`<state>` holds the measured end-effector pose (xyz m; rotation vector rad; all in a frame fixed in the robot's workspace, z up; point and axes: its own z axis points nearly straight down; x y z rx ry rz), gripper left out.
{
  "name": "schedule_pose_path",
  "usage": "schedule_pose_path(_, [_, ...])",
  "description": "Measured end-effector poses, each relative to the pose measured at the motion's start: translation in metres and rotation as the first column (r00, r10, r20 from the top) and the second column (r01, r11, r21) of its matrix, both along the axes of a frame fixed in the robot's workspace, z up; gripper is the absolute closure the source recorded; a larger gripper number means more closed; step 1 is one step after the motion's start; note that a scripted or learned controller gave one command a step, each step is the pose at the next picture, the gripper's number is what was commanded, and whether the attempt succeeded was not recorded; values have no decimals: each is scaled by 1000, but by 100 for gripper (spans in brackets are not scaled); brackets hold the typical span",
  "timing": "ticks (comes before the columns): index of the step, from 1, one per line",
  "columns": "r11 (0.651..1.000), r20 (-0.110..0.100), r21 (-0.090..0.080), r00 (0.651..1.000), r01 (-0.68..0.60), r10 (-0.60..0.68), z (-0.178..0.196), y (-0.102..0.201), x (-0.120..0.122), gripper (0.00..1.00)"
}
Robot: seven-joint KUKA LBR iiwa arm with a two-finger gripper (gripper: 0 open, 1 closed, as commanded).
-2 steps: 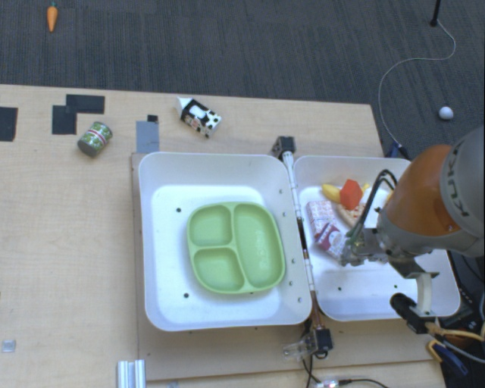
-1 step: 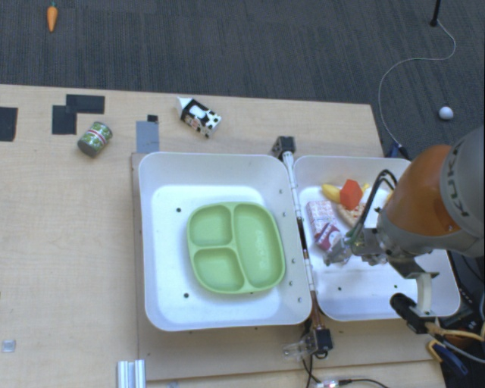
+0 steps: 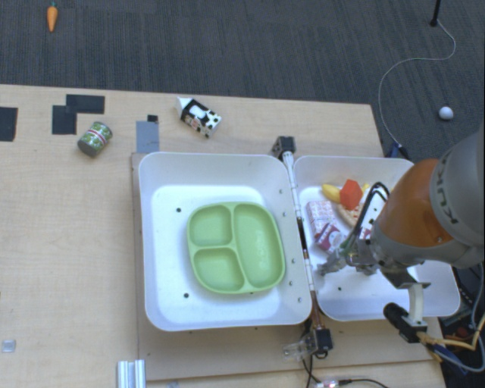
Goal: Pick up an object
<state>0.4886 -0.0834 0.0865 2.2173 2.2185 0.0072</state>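
My gripper (image 3: 339, 259) hangs low over the right bin (image 3: 432, 299), near its left wall, below the grey and orange arm that comes in from the right. Just above it lies a red and white packet (image 3: 324, 224), close to or touching the gripper tip. Further back in the same bin are a yellow piece (image 3: 331, 192) and a red piece (image 3: 350, 193). The arm hides the bin's right half.
The left bin (image 3: 167, 303) holds a green divided plate (image 3: 235, 248). On the bench behind the bins lie a black and white cow toy (image 3: 199, 117) and a green can (image 3: 94, 139). A small carrot (image 3: 51, 17) and a white ball (image 3: 445, 113) lie on the floor.
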Motion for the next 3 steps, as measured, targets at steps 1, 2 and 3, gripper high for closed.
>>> schedule_pose_path(1, [1000,6,-1,1000,-2,2,11,0,2,100])
schedule_pose_path(2, [1000,6,-1,1000,-1,1,11,0,2,0])
schedule_pose_path(3, [1000,10,0,1000,-4,4,22,1,4,100])
